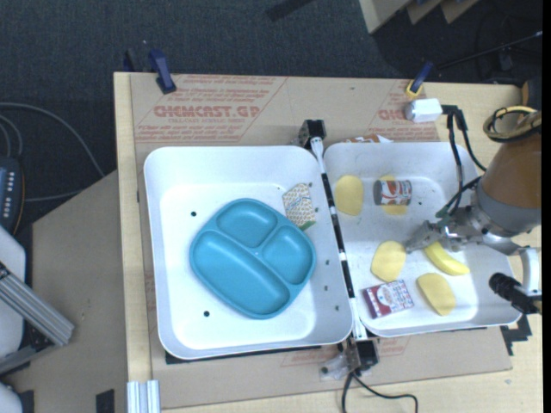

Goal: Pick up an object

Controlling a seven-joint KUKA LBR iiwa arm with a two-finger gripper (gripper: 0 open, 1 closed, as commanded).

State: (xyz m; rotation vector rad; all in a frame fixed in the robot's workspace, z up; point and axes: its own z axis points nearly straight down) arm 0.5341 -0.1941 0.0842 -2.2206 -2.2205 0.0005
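Dark carpet surrounds a pale wooden bench (258, 101) carrying two shallow white bins side by side.

Left bin (172, 188): one blue divided plate (250, 256) lying flat near the middle; one small patterned packet (299, 203) at the plate's upper right edge, close to the dividing wall.

Right bin (430, 157): one yellow piece (349, 194) at upper left; one small can (393, 192) on its side just beside it; one yellow piece (388, 260) near the centre; one yellow banana-like piece (448, 258) to its right; one more yellow piece (436, 292) at the lower right; one red-and-white packet (389, 299) by the front wall.

Arm: grey, entering from the right, with the gripper (439, 233) low over the right bin, just above the banana-like piece and near the central yellow piece. Whether it is spread or closed cannot be told at this size and angle.

Task status: nothing is seen held; every listed item rests on a bin floor. The approach appears made, with the banana-like piece the likeliest candidate. Closing on an item and lifting it clear remain to be done.
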